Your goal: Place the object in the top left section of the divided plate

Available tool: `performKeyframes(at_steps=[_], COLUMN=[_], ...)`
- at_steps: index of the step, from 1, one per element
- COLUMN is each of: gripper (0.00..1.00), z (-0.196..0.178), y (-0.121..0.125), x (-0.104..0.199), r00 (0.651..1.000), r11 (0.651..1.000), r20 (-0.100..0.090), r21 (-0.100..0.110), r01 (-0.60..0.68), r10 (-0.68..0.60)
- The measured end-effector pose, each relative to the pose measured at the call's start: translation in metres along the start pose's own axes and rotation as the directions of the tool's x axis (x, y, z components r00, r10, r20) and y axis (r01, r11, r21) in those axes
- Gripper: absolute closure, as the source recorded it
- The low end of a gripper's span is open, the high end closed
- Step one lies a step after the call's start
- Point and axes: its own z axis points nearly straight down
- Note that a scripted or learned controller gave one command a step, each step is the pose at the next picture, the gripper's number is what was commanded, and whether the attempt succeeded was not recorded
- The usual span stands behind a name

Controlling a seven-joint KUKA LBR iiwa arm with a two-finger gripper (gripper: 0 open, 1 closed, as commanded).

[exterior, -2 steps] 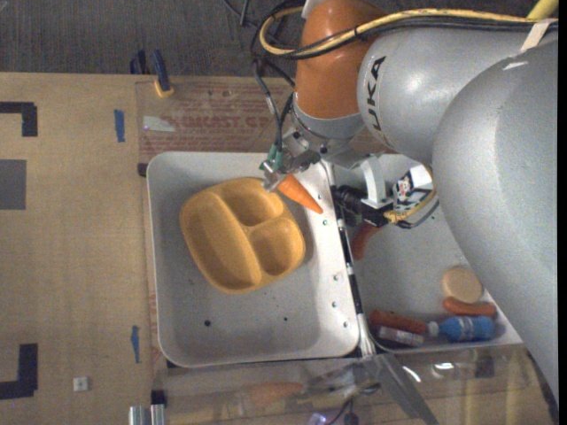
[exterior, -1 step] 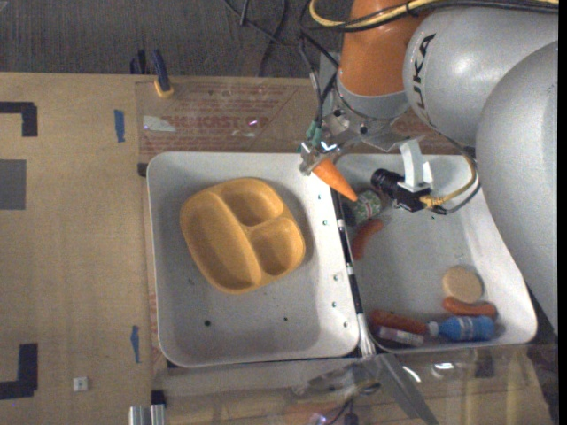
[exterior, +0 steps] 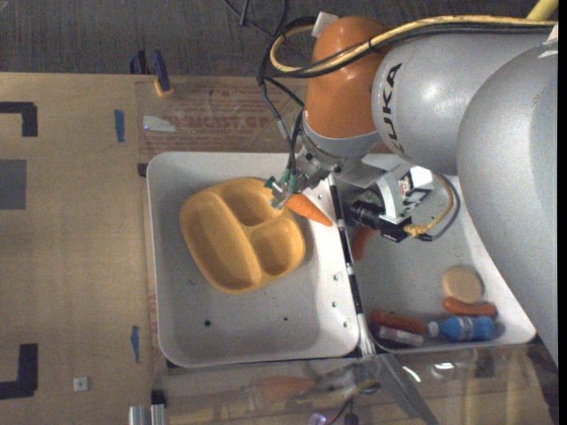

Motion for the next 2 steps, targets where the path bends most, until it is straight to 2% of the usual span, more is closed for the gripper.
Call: performKeyframes(at_steps=[1,2], gripper=[1.0,1.0], z=[0.018,0.028], y=[0.018,0.0], x=[-0.019,0.014], r00=[0.992,0.995], r11=[0.992,0.995], r20=[0.003,-0.001], r21=[-0.002,0.0], r01=[0.128,0.101], r10=[-0.128,-0.101])
